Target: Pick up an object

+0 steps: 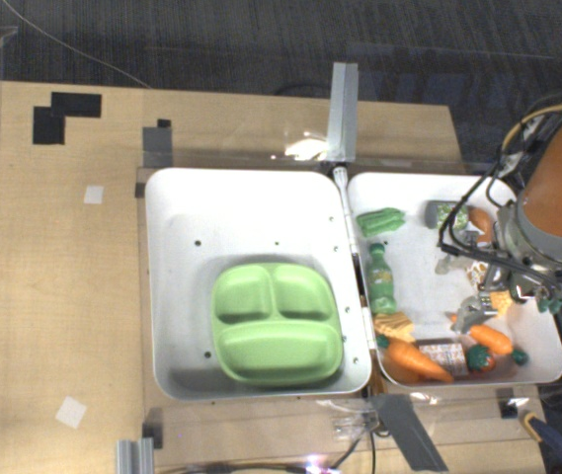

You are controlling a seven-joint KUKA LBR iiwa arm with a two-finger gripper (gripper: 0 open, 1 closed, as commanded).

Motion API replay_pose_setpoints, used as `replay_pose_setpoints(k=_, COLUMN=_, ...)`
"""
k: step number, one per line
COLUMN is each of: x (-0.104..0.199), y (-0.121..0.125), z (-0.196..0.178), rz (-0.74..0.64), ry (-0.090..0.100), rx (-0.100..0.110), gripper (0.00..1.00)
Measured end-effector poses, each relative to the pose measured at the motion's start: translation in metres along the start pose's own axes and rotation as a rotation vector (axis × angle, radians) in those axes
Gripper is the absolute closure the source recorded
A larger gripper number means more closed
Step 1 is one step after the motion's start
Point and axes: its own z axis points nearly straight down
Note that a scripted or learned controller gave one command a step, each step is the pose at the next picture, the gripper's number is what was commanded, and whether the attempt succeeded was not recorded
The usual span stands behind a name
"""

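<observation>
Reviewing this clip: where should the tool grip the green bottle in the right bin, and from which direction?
Probably across the green bottle's body, coming straight down. It lies flat along the right bin's left wall, long axis running away from the camera, with open floor on its right.

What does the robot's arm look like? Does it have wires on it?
The arm is fat and round, with a big orange band and a grey ring under it. Black wires loop around its side, and a thin yellowish one curves over the top. At the end is the gripper, a small dark metal piece with silvery parts.
</observation>
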Motion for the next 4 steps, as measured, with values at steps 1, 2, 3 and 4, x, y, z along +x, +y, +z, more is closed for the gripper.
replay_pose_setpoints(k=1, x=0.006, y=-0.037, z=0.107, rz=-0.082, ry=-0.008, rx=0.003, gripper=0.00)
replay_pose_setpoints(k=2, x=0.007, y=-0.037, z=0.107, rz=-0.083, ry=-0.008, rx=0.003, gripper=0.00)
replay_pose_setpoints(k=3, x=-0.041, y=-0.075, z=0.120, rz=-0.557, ry=-0.002, rx=0.001, gripper=0.00)
replay_pose_setpoints(k=4, x=-0.019, y=-0.007, z=0.125, rz=-0.661, ry=-0.011, rx=0.004, gripper=0.00)
